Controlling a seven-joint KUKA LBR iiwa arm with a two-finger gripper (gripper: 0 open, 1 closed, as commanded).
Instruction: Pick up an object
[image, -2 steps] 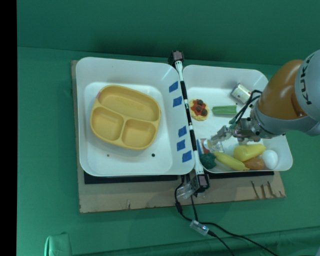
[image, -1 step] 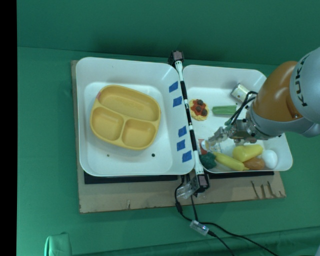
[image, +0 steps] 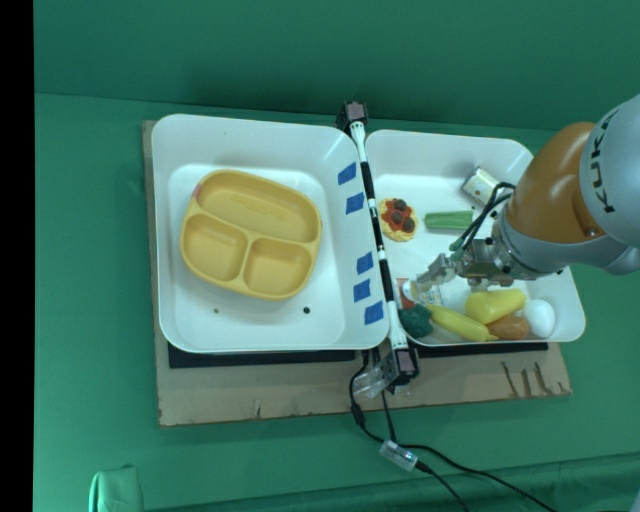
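- We see our hand (image: 432, 279) low over the right bin (image: 420, 160); whether it is spread or pinching, we cannot tell.
- Just below sit broccoli (image: 416, 321), corn (image: 458, 323) and pepper (image: 494, 304), crowded at the near wall, likely targets.
- The yellow tray (image: 252, 233) fills the left bin (image: 180, 150).

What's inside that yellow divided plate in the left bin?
Nothing shows in the yellow three-compartment plate; all sections look bare. The left white bin's floor beneath it is covered, so anything under it stays hidden.
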